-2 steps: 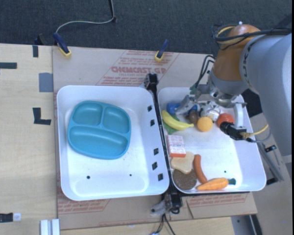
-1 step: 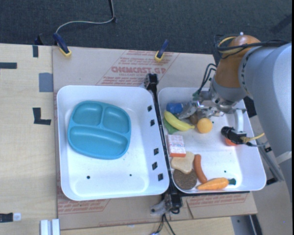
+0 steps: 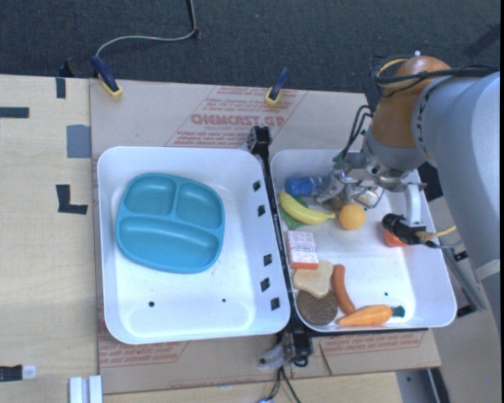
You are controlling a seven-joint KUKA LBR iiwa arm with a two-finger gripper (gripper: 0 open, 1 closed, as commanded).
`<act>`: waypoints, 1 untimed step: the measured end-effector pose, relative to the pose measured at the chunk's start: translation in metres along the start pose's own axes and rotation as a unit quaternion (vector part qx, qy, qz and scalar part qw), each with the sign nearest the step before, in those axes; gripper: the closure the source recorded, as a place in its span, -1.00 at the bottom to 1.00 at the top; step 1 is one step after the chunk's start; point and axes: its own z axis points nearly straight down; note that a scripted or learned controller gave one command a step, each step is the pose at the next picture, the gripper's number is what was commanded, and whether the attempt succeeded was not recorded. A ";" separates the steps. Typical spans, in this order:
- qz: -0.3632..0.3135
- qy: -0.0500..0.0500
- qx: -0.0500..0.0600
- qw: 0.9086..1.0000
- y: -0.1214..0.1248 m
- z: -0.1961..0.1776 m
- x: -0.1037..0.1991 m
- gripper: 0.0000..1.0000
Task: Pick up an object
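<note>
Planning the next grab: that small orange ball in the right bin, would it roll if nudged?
Probably. The orange ball looks round and smooth, so it may roll. The banana beside it might block it leftward. It looks small, likely light.

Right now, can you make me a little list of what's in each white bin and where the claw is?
left bin: blue divided plate
right bin: banana, orange ball, blue item, small box, bread slice, brown cookie, sausage, carrot
claw: low in the right bin's far end, beside the banana and orange ball
claw's hold: cannot tell
</note>
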 end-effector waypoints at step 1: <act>0.000 0.002 -0.002 1.000 0.005 -0.089 0.075 1.00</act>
